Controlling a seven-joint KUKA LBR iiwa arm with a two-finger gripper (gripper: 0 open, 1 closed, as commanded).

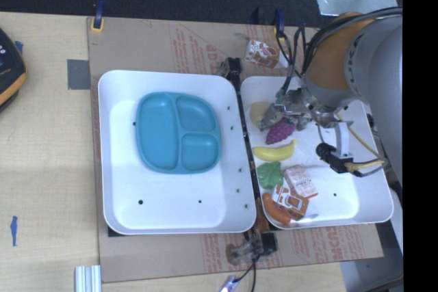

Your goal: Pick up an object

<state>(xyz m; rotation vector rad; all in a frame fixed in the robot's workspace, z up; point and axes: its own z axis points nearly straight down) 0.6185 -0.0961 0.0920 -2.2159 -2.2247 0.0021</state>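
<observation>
Right bin (369,205) crowded at its left edge – gripper (291,111) low over purple grapes (279,130), banana (274,152) just nearer; finger spread unclear.

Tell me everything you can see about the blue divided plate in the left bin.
The blue divided plate is a light-blue tray with rounded corners and looks like smooth plastic. Raised ridges split it into three compartments: one large on the left, two smaller on the right. It lies flat, right side up, on the floor of the left bin, toward the far side. Nothing lies in it, and it keeps clear of the bin's walls.
</observation>
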